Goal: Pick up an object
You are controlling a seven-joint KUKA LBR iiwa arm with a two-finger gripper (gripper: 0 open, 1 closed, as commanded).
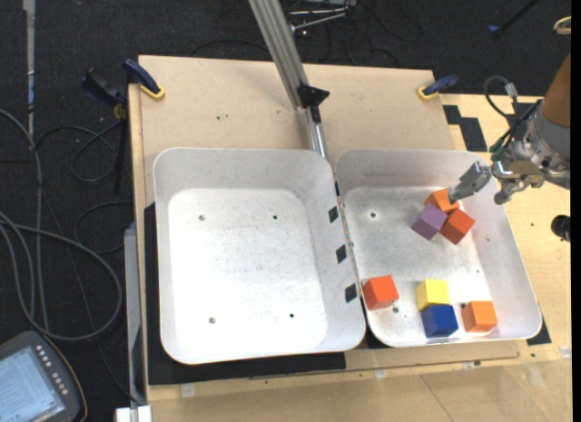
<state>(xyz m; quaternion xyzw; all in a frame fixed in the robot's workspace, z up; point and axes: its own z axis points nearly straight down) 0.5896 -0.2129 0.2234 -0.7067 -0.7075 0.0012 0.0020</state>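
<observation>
Fingers (487, 184) first: you can see them spread apart, one prong reaching down-left toward the blocks and the other pointing down just to its right, with nothing between them. They hang over the far right part of the right bin (508, 257), close to its right wall. The arm (556, 130) they belong to comes in from the tabletop's right edge.

Look just below and left of the left prong and you find a tight cluster of three blocks in the bin's far half: a small orange block (443, 200) nearest the prong tip, a purple block (429, 221) touching it on the left, and a darker orange-red block (457, 226) touching on the right. Whether the prong tip actually touches the small orange block, you cannot tell.

Along the near edge of the same bin you have four more blocks: an orange one (380, 291) near the near left corner, a yellow block (433, 293) with a blue block (439, 320) right against its near side, and another orange block (478, 316) just beside the blue one, toward the near right corner.

Your left bin (182, 230) sits side by side with the right one on the tabletop (227, 103).
</observation>
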